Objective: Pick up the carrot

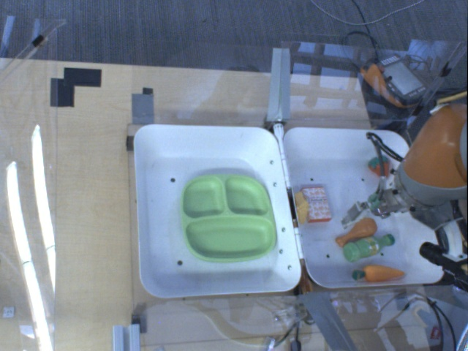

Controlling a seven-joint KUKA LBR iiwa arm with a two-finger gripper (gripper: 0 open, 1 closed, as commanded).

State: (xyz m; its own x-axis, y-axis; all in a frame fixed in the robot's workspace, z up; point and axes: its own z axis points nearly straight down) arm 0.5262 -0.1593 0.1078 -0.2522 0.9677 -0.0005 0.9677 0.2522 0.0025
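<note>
1. Nearest to us, along the front wall of the right bin (344, 280), we find the carrot (382, 273). It lies on its side, orange body pointing right, green top at its left end, and nothing grips it.
2. Just behind it we see a green bottle (368, 248) lying flat. An orange chicken drumstick toy (357, 231) lies beside that, its thick end close to the bottle.
3. Above the drumstick we meet the gripper (358, 212), reaching in from the right with the arm's grey wrist and orange band (437, 152) behind it. Its two slim fingers stand spread, with bare bin floor between them, pinching nothing. The carrot sits well apart from it, toward the front.
4. Left of the gripper we note a small pink-and-white box (315, 203) flat on the floor, with a yellowish item (300, 205) against the bin's left wall.
5. Farther back, near the right wall, we spot a small red-and-green piece (379, 167); we cannot tell what.
6. In the left bin (157, 196) we see a green divided plate (228, 218).
</note>
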